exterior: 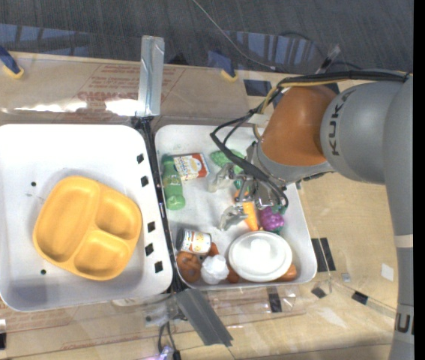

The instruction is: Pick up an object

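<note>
This is a robotics lab set up for grasping trials. A grey industrial arm with an orange band [362, 130] reaches in from the right of the frame over a pale wooden counter [347, 223]. Two shallow white plastic bins [2, 201] sit side by side on taped-down brown cardboard [85, 81]. Loose black cables [231, 130] trail near the middle, above dark grey carpet flooring [85, 6] along the top.

Glossy yellow plastic divided plate [87, 226], smooth white plastic bins [17, 145], matt grey arm [369, 130], wood-look bench [351, 223]
</note>
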